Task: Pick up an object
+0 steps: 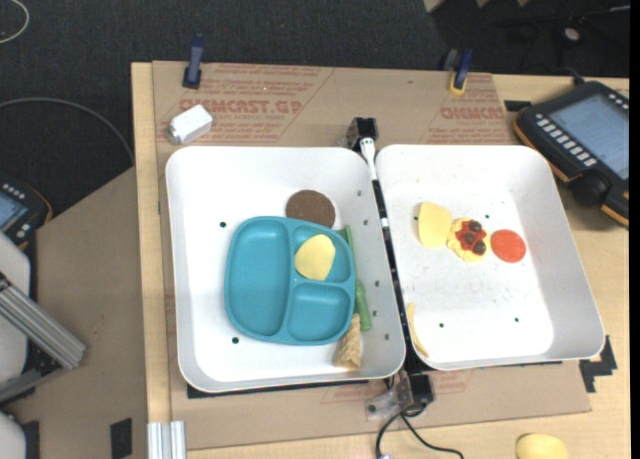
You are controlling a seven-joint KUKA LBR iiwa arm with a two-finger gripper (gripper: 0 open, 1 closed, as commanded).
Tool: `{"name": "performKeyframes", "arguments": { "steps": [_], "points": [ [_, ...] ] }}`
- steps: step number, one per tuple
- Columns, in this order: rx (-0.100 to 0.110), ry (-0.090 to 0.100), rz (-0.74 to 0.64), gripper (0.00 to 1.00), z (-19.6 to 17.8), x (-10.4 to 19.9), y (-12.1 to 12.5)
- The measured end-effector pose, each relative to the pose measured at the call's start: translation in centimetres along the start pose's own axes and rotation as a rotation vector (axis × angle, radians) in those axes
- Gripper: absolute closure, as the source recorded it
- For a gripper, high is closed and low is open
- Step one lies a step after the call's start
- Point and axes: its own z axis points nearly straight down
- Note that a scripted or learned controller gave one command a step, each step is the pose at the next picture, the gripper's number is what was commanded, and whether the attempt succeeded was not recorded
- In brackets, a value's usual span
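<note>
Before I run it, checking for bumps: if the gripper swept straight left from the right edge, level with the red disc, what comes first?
Kept low, the right bin's rim; above that, the red disc, then the yellow food beside it. Height can't be judged here.

Worktop (150, 247): brown cardboard sheet with red printed lettering along the far strip. Directly on it: left white bin (190, 247) and right white bin (540, 247), side by side, inner rims touching along a black strip (378, 209). Small white block (190, 124) near the far-left corner, just beyond the left bin. Blue clamp (194, 62) and blue-yellow clamp (460, 71) on the far edge. No hand in frame, so positions given bin-relative.
</note>
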Motion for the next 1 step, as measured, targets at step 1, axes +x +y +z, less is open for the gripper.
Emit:
{"name": "performKeyframes", "arguments": {
  "steps": [1],
  "points": [
    [0.02,0.006,0.003,1.0,7.41,-0.72,-0.16]
  ]
}}
